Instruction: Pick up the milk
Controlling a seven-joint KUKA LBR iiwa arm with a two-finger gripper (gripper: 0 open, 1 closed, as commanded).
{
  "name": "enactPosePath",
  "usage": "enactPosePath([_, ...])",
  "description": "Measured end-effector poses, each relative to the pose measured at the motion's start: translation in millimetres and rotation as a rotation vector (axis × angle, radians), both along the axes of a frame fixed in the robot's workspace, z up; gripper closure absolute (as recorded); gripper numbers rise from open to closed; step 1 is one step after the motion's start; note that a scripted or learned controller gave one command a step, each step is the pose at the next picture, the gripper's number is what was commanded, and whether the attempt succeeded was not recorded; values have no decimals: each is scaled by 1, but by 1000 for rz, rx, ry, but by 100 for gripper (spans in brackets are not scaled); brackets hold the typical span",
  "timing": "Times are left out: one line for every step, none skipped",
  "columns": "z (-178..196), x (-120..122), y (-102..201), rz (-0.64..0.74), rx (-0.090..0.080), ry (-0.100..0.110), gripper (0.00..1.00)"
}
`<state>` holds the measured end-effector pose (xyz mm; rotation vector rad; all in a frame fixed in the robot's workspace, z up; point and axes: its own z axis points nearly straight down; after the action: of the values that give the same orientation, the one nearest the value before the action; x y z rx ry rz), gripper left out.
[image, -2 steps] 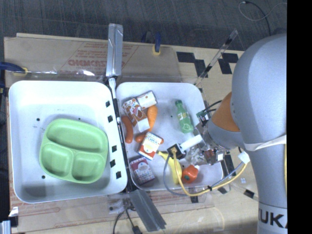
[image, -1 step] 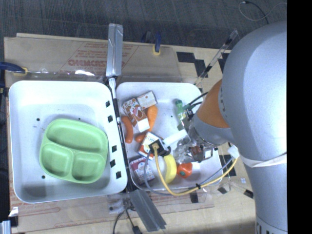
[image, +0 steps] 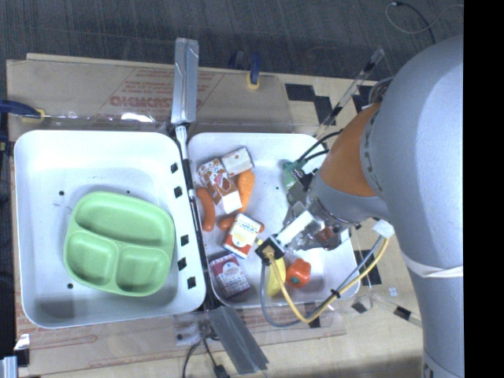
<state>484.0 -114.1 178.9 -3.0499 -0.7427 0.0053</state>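
Note:
A small white carton with orange print (image: pixel 244 235) lies in the middle of the right bin (image: pixel 272 144); it looks like the milk. A brown and white carton (image: pixel 218 179) lies tilted further back, next to a small white box (image: pixel 237 161). I cannot tell for sure which carton is the milk. My gripper (image: pixel 316 234) hangs over the right side of this bin, to the right of the orange-print carton and apart from it. The grey wrist and orange band cover much of it.
Also in the right bin are an orange carrot (image: pixel 246 186), a sausage (image: pixel 207 208), a dark red packet (image: pixel 229 275), a yellow banana (image: pixel 276 279) and a red-orange fruit (image: pixel 298 272). The left bin (image: pixel 39 156) holds a green divided plate (image: pixel 119 242).

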Motion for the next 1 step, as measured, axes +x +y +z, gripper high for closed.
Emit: enactPosePath([-33, -9, -61, -184, 4, 6, 100])
